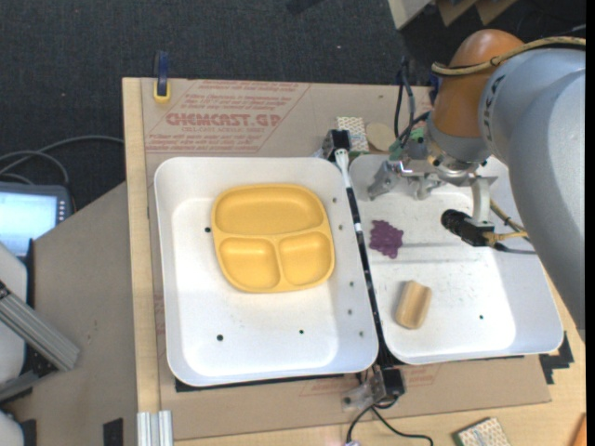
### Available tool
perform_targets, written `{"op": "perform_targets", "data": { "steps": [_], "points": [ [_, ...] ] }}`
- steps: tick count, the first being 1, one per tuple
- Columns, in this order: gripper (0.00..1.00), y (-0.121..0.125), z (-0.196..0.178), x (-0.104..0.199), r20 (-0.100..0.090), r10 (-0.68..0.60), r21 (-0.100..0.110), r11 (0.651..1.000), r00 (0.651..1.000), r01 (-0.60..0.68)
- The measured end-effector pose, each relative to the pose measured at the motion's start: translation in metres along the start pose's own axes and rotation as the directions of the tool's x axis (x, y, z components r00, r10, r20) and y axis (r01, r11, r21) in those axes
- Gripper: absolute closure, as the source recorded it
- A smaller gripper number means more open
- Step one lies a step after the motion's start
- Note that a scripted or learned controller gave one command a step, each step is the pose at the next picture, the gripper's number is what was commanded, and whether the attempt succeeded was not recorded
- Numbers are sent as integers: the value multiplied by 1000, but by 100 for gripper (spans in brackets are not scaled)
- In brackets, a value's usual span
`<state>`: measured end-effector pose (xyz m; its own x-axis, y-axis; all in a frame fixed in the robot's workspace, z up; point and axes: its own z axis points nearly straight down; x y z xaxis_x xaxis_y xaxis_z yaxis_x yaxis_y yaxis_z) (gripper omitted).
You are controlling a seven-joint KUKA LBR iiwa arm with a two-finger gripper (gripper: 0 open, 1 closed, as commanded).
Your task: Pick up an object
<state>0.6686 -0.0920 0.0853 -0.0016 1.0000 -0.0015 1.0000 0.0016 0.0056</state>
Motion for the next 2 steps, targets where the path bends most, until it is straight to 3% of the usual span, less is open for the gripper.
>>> {"op": "perform_targets", "data": {
  "steps": [1,2],
  "points": [
    [0,-45,0,-23,-3,3,9,1000,1000,-3],
    [0,-45,0,1,-3,1,9,1000,1000,-1]
  ]
}}
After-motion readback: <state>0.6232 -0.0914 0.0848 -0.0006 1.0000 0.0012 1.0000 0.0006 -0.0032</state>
